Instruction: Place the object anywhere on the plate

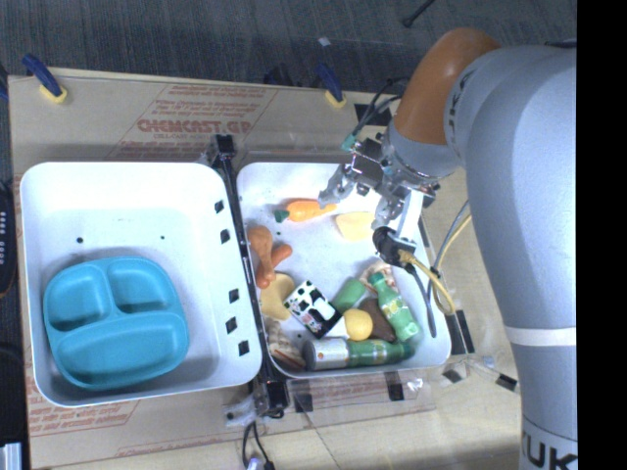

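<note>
A blue divided plate (116,321) lies in the front of the left bin (127,194), with nothing on it. My gripper (358,210) hangs over the back of the right bin (294,179), its fingers spread open. One fingertip (331,196) is just above an orange carrot (304,210). A pale yellow piece (353,225) lies below the gap between the fingers. I see nothing held between them.
The right bin's front holds a heap: a brown-orange toy (265,248), a black-and-white cow-patterned item (312,307), a lemon (359,324), green bottles (394,313) and a can (343,352). The divider (235,253) separates the bins. Blue clamps (44,78) grip the board's back edge.
</note>
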### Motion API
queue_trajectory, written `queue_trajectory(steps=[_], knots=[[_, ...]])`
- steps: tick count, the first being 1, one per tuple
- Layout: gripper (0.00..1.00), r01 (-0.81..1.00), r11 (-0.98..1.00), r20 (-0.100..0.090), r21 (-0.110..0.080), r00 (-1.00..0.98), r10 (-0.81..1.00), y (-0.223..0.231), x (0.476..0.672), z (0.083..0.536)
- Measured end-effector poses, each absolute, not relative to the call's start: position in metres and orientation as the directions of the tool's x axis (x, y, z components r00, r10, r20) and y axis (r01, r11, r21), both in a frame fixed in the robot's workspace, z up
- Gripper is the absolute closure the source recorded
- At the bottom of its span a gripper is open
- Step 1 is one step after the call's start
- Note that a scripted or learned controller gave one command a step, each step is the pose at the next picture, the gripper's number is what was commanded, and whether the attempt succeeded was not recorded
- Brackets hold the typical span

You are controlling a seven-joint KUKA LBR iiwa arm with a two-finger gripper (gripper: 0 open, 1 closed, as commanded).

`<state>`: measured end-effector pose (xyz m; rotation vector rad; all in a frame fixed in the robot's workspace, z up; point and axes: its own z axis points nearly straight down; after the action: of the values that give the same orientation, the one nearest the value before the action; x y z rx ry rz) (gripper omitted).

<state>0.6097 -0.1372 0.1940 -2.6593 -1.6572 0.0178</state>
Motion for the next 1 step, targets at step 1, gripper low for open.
queue_trajectory(steps=[1], knots=[[0.00,0.916,-0.401,-0.005,-0.012,0.401,0.916,-0.0868,0.5727,0.1903]])
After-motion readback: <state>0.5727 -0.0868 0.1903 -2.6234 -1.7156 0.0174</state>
